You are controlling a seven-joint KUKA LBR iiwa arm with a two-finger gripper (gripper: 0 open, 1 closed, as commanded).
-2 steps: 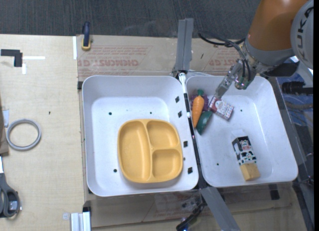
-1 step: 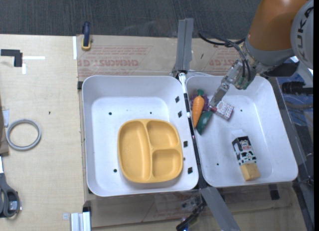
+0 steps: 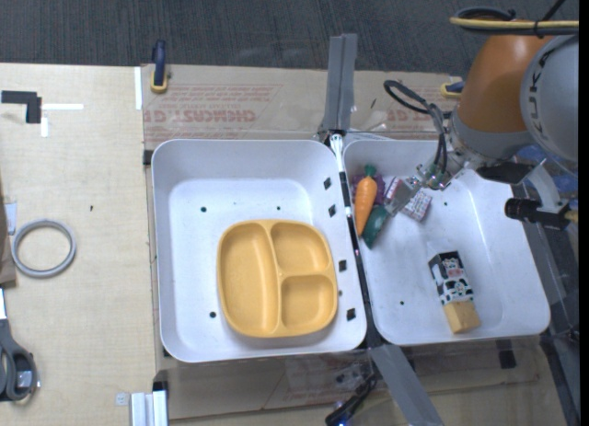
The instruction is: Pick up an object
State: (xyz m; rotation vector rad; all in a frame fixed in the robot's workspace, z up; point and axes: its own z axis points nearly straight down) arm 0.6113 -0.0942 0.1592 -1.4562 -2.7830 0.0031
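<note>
care is needed at the upper middle of the right white bin, where the two-finger gripper hangs just above the small grey-and-white packet; whether anything is gripped cannot be told. the orange toy carrot beside it should be left undisturbed.

Tool is mostly masked by the arm's orange band and wrist; finger state unreadable. Arm body cut off at the right edge. Small grey item just beside the tool is too small to identify, possibly a packet. Carrot's green end merges with a dark green object; boundary unclear. Scissors at bottom-left of the tabletop are clipped by the frame. Print on the black-and-white block is illegible.
</note>
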